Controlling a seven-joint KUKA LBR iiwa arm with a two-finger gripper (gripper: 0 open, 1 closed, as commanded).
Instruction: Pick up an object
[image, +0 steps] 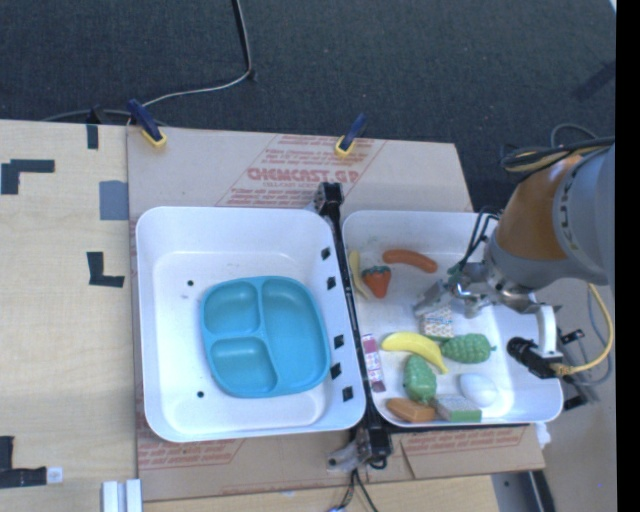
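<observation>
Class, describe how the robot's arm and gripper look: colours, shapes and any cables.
The arm is thick, rounded and grey, with a broad orange band above the wrist. The gripper at its end is small and made of silver-grey metal. Thin dark cables loop beside the arm.

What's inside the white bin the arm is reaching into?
Toy food: a sausage, a red fruit, a banana, a knobbly green piece and a white egg. The gripper hangs close to a small packet; anything directly beneath it is covered.
</observation>
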